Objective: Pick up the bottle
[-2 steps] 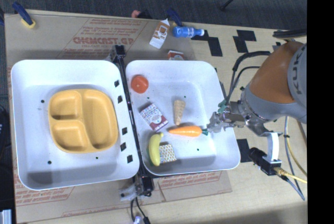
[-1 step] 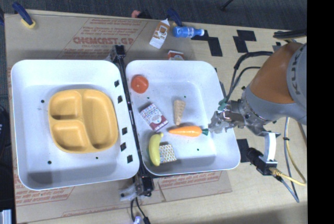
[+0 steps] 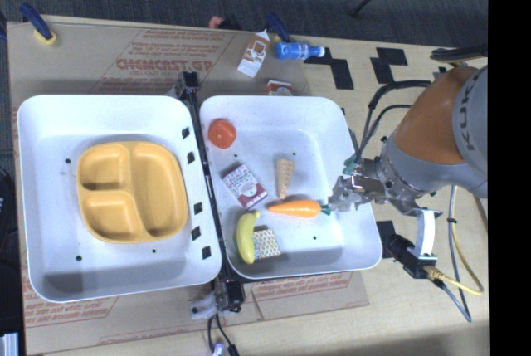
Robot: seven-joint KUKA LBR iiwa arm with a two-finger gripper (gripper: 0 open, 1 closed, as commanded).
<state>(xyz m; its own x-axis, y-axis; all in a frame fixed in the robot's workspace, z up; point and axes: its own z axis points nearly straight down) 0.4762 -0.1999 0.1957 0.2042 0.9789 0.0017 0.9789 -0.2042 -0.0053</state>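
Small blue plastic bottle (image 3: 297, 51) lying on its side on the surface, past the far edge of the right white bin (image 3: 328, 118). Gripper (image 3: 347, 195) down by the plastic orange carrot (image 3: 293, 209) inside that bin, can't tell how open.

Yellow tray (image 3: 133, 190) in left bin (image 3: 33, 180) — carrot (image 3: 294, 210), banana (image 3: 246, 238) right.

place: robot lab | cues: cardboard-covered bench (image 3: 166, 56), two white bins (image 3: 33, 180), toy food

Arm (image 3: 440, 130) reaching leftward, claw (image 3: 347, 195) low, apparently tilted
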